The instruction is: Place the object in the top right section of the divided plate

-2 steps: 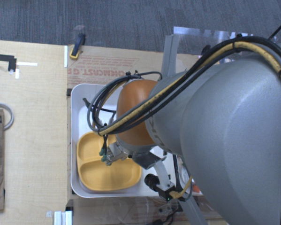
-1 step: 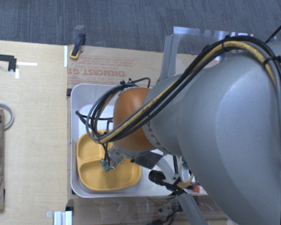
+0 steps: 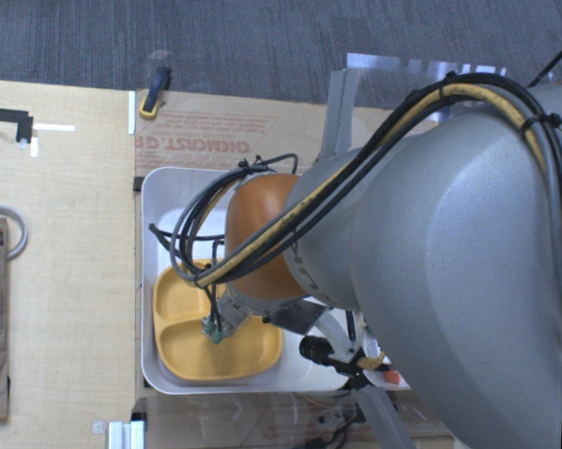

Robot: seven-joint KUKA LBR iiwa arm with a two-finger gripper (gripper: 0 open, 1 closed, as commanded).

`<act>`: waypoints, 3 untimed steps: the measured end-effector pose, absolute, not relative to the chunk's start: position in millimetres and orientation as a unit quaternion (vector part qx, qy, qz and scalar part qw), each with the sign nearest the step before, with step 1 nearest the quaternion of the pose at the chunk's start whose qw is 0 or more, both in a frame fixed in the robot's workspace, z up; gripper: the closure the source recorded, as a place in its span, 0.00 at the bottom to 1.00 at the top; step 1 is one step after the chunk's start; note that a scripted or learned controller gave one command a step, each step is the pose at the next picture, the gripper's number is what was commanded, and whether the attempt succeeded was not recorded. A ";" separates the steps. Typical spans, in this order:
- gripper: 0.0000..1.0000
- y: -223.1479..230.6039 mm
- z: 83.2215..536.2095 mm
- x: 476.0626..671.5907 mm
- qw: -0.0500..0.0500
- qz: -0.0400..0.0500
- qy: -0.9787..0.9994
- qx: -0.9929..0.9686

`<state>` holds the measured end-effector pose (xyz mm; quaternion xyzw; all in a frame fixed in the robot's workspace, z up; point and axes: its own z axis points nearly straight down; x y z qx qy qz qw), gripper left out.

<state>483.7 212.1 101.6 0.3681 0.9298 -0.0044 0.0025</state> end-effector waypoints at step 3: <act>1.00 150.7 152.2 478.4 -0.002 -0.002 0.991 0.131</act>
